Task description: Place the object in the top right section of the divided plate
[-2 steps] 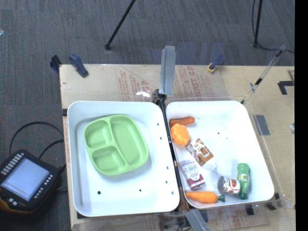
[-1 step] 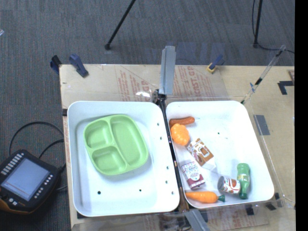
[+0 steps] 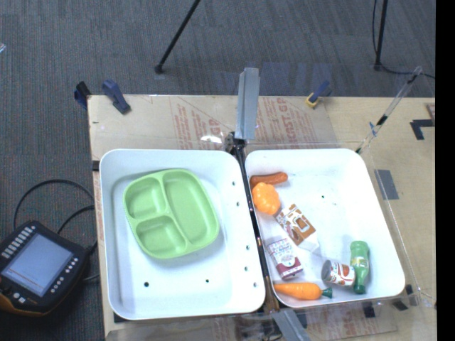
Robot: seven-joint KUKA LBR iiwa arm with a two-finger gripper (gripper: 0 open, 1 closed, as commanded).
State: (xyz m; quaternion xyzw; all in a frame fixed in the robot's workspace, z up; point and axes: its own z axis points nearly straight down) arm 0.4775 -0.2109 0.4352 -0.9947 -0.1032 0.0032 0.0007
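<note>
Smooth green three-section divided plate point(image 3: 170, 212) in the left bin point(image 3: 114, 190); glossy toy foods in the right bin point(image 3: 341, 169).

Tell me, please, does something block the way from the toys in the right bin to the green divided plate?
Only the two bins' adjoining rims stand between the toys, like the orange, and the green plate. Nothing lies in the plate's sections.
</note>
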